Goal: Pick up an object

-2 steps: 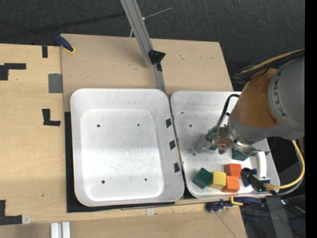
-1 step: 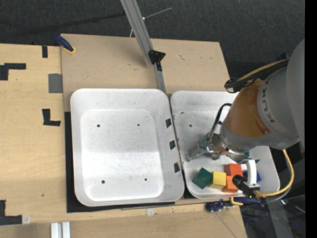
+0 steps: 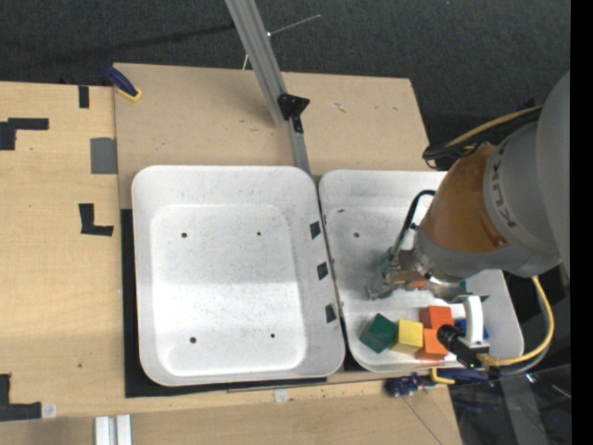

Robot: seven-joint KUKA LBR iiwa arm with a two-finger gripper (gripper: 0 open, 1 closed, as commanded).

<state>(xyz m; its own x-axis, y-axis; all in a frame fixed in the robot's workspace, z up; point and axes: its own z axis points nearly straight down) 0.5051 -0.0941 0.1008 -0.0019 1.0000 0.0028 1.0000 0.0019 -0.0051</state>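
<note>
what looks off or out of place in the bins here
Nothing looks spilled or damaged. The green block, yellow block and orange block sit crowded into the near corner of the right bin, touching or nearly so. The gripper hangs just above them. The left bin sits square.

The two bins look like matt white plastic, finely speckled. The bench is pale, unvarnished wood. The arm has smooth grey casing, its band satin orange.
</note>
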